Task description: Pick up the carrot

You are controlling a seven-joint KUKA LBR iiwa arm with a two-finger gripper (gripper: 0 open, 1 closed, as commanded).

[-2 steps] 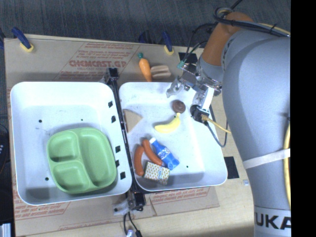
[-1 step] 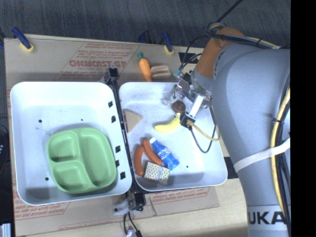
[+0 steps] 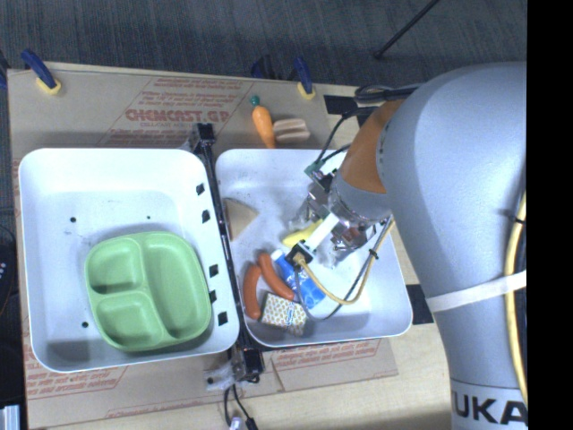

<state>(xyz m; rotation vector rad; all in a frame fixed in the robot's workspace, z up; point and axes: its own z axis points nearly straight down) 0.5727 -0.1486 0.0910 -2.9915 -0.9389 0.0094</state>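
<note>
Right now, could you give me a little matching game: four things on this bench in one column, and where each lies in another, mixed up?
Things:
1. carrot
2. green plate
3. sausages
4. tan wedge

Places:
A. in the left bin
B. in the right bin, beside the blue packet
C. on the cardboard, outside both bins
D. in the right bin, on its own by the middle wall

Pairs: 1-C, 2-A, 3-B, 4-D

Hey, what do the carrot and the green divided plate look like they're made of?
Carrot: probably toy plastic, uniform smooth orange with a moulded green tip. Green divided plate: likely matte plastic, one even colour, soft rounded compartment rims.
</note>
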